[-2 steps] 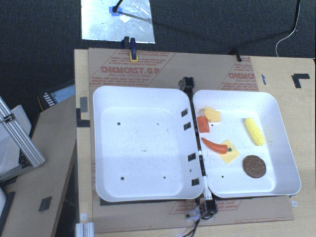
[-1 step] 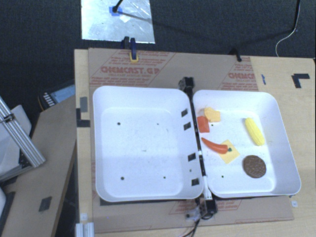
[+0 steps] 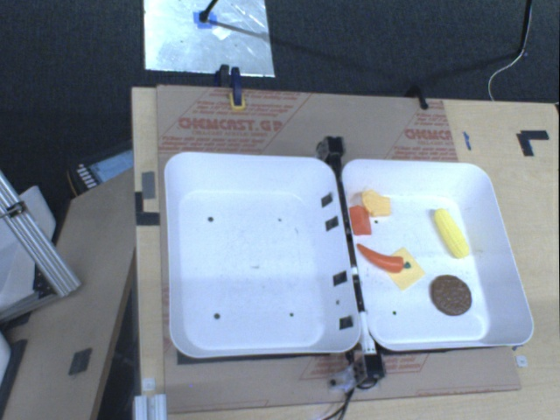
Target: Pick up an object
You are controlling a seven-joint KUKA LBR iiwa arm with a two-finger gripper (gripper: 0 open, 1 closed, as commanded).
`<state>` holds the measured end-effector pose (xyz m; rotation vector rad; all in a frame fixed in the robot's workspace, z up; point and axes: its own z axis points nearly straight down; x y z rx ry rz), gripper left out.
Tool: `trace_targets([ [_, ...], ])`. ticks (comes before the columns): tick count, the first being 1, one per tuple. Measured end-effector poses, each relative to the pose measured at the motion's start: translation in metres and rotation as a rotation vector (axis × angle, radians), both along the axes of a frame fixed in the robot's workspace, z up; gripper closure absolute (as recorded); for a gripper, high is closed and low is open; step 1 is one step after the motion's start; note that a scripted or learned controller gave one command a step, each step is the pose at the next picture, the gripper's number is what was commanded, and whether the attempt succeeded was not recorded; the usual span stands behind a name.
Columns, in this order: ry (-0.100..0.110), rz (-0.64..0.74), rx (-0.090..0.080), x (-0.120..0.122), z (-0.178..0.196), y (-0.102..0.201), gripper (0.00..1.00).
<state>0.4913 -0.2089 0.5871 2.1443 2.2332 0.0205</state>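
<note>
Carpet (image 3: 70, 77), dark and speckled, all round a tan bench board (image 3: 149, 261). At far left, a slanted aluminium rail (image 3: 31, 243). Beyond the bench's far edge, a shiny silver sheet (image 3: 208, 24) flat on the floor, with a yellow clamp (image 3: 236, 97) just beside its near edge.

On the board, a shallow white left bin (image 3: 254, 252), pressed against a shallow white right bin (image 3: 494, 199), with black clips (image 3: 332, 224) along the seam.

In the right bin, near the seam: an orange-red block (image 3: 360, 220) touching a pale yellow wedge (image 3: 377, 203); a red-orange chilli pepper (image 3: 379, 256) overlapping a flat yellow square (image 3: 409, 274). Further right, a yellow corn cob (image 3: 451, 232) and, nearer, a brown round disc (image 3: 451, 295), each apart from the rest.

Printed in red on the board, "CHEMCAST GP" (image 3: 232, 122), twice, the right-hand print partly cut off.
</note>
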Motion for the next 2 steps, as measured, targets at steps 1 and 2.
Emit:
trace_targets([
  [1,-0.004,0.003,-0.003,0.0,0.012,0.0,1.0],
  [2,-0.008,0.005,-0.005,0.0,0.023,-0.001,1.0],
])
